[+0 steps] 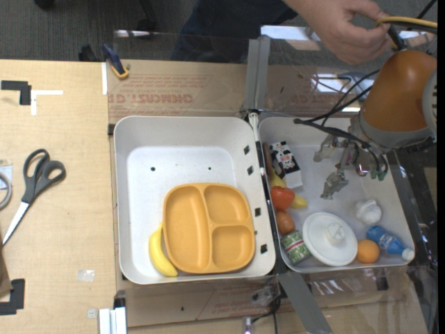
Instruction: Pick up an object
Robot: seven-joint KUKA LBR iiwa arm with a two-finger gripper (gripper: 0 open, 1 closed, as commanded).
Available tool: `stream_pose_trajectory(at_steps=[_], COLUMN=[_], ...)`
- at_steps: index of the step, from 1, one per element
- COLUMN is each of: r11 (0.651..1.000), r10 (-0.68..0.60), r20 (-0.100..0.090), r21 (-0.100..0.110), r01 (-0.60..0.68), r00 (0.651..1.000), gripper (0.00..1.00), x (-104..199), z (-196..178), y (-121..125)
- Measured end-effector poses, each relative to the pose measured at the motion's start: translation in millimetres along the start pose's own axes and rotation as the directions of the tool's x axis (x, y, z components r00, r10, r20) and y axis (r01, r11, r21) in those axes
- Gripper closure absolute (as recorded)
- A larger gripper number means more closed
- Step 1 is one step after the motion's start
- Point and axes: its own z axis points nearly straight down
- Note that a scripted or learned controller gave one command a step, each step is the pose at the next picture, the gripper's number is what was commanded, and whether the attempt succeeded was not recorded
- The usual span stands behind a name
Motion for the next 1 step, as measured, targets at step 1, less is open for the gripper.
stream_pose_trajectory(at_steps=[1], r11=[0.989], r10=[-0.147], r20=[-0.017], r21=[0.0], r01=[0.147], r00=[0.989], gripper=[0.0], x=[39.9], z=[28.3], y=[-78.4])
